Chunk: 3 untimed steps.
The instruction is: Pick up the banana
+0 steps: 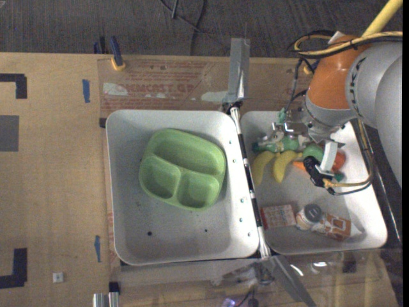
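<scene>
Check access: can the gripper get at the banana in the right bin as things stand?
Probably yes. The gripper hangs just above the banana, which lies uncovered near the right bin's left wall. A green item crowds the banana's upper end, which could foul the grasp.

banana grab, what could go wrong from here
The banana lies packed among other items: a green piece touches its top and an orange piece sits beside it, so the gripper may nudge or catch those instead. It also lies near the right bin's left wall, leaving little room.
</scene>
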Each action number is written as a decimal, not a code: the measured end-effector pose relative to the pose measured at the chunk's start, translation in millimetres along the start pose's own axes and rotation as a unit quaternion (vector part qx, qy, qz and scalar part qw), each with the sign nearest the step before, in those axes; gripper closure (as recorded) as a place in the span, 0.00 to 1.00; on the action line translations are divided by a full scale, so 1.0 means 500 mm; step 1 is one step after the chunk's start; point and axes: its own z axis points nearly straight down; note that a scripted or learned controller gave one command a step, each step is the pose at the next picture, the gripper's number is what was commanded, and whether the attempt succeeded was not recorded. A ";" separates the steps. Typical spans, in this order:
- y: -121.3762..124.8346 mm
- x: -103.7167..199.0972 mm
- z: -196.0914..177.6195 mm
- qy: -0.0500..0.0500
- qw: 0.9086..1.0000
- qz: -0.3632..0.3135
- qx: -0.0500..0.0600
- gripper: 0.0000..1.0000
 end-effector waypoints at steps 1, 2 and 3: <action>-0.151 -0.019 0.018 -0.002 1.000 0.021 0.011 0.00; -0.091 -0.064 -0.135 -0.004 0.997 0.080 0.017 0.00; -0.067 -0.073 -0.101 -0.004 0.998 0.067 0.017 0.00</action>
